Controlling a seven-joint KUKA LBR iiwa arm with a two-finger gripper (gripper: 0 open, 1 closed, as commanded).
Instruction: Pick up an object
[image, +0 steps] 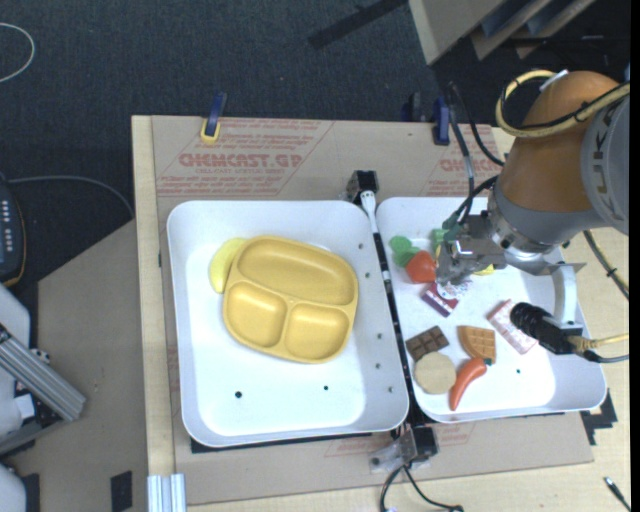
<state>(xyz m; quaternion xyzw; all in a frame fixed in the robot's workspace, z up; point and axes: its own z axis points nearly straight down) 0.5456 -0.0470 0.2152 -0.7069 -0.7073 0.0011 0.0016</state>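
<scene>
Camera view: two-finger gripper (455, 268) low in right white bin (570, 385), over small red-white packet (440, 296) — grip state unclear, can't tell. Risk: red round toy (422, 267) w/ green piece (403, 246) just beside — could get nudged or misgrabbed.

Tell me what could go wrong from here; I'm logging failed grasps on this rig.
The gripper hangs over a tight cluster in the right bin: a red tomato-like toy, a green piece and a small red-and-white packet. It may nudge a neighbour aside, or catch two items at once.
</scene>
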